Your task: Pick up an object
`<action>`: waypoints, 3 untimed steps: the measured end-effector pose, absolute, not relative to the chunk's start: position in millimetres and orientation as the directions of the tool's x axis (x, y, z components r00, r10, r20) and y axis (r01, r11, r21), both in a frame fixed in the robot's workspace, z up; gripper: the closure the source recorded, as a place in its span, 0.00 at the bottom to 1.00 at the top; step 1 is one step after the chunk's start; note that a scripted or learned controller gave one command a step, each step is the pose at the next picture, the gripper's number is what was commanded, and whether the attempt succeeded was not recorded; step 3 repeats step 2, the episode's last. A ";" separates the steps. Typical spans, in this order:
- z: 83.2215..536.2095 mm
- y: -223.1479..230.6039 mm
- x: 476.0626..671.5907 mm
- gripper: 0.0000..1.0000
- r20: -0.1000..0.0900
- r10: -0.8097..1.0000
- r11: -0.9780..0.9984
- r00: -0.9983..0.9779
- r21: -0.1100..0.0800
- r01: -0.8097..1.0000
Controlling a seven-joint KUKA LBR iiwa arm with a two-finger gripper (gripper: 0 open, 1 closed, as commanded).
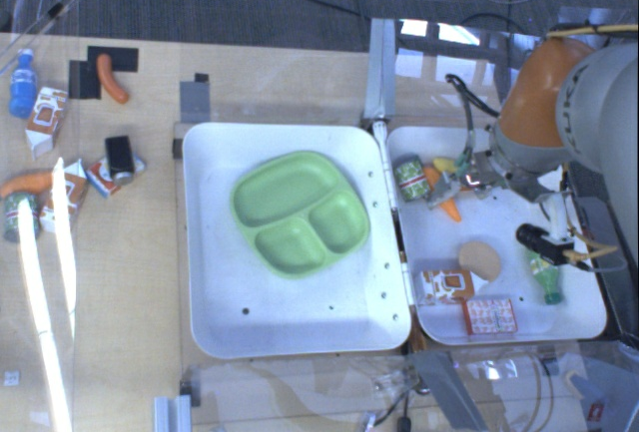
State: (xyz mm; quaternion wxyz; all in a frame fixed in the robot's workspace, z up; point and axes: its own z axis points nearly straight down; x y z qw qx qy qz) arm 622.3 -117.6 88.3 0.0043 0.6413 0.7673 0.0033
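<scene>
The arm [569, 101] reaches in from the right edge, and its pincer [461, 179] sits low in the upper left part of the right bin [589, 320]. Whether it is spread or pinching anything, I cannot tell. Right beside it lie an orange carrot-like piece [450, 209] and a small green can [409, 177]. Lower in that bin: a tan round disc [480, 260], a small carton [446, 286], a red patterned box [489, 316], a green bottle [547, 280]. The left bin [215, 320] carries a green divided plate [300, 213].
</scene>
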 end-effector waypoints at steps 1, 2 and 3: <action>99.2 -115.2 623.3 1.00 0.000 0.983 0.181 -0.181 0.012 0.983; 185.8 -61.1 669.3 1.00 -0.002 0.985 0.173 -0.173 0.005 0.985; 185.8 -61.1 669.3 1.00 -0.002 0.985 0.173 -0.173 0.005 0.985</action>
